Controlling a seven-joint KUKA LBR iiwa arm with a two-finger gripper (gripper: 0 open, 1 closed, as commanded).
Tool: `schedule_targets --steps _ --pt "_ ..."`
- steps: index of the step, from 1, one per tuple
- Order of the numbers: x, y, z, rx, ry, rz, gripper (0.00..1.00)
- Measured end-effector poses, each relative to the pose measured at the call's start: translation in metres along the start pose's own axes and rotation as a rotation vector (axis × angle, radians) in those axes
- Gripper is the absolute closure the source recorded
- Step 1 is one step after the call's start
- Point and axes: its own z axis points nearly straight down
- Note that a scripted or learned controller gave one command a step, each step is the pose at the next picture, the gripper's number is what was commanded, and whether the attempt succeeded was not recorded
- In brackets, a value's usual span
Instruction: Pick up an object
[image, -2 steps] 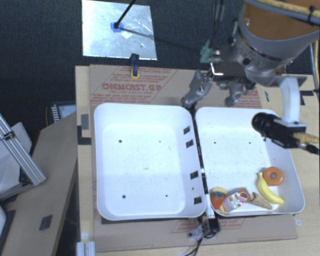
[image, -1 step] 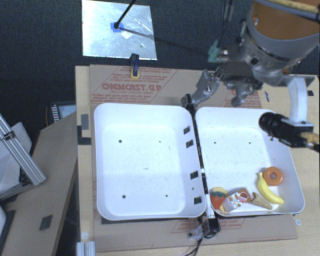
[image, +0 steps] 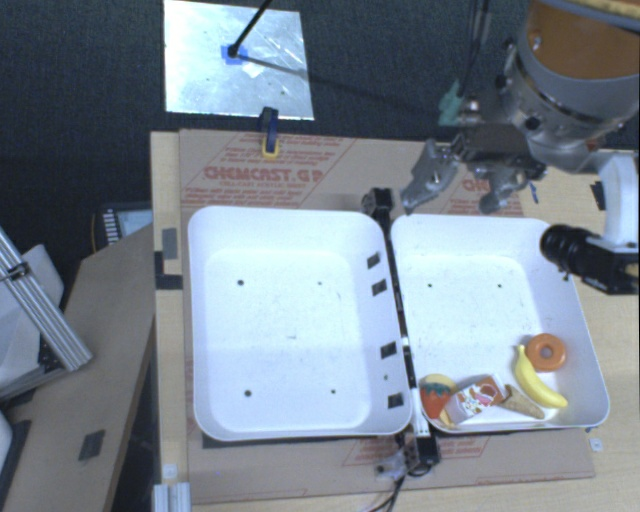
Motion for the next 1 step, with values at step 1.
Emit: schedule_targets --steps 1 --pt "0.0734 -0.0009 0.0003 0.0 0.003 -0.012 0.0"
